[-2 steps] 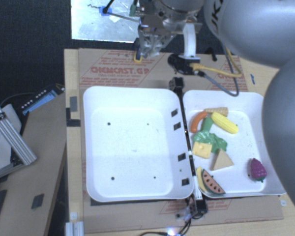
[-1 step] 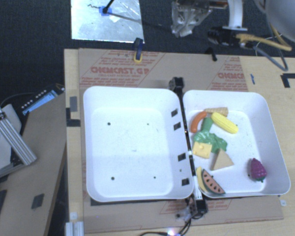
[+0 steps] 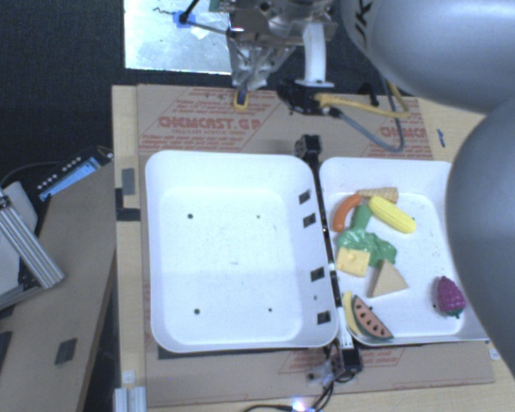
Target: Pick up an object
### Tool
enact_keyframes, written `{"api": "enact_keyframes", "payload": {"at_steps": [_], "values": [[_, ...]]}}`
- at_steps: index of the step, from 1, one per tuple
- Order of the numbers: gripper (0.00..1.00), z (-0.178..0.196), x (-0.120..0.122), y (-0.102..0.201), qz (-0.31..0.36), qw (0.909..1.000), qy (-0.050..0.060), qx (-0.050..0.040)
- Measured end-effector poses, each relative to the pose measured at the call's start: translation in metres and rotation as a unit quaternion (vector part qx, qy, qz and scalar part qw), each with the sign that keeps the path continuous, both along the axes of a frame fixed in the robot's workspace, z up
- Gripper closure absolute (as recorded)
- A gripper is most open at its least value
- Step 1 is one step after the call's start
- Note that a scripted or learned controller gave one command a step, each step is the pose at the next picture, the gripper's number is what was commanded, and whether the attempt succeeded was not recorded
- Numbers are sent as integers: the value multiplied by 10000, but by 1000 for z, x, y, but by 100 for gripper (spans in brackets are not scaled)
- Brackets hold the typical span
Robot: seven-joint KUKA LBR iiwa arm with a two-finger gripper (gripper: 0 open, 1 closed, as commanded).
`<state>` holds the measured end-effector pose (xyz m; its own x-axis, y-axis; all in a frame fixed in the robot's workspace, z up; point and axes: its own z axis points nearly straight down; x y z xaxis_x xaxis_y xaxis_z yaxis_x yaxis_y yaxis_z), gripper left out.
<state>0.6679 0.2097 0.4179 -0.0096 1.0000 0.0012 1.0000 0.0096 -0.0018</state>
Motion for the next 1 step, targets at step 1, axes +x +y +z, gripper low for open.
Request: {"api": "enact_keyframes", "payload": {"at_steps": [1], "values": [[100, 23, 1, -3, -21, 10000, -24, 1]]}}
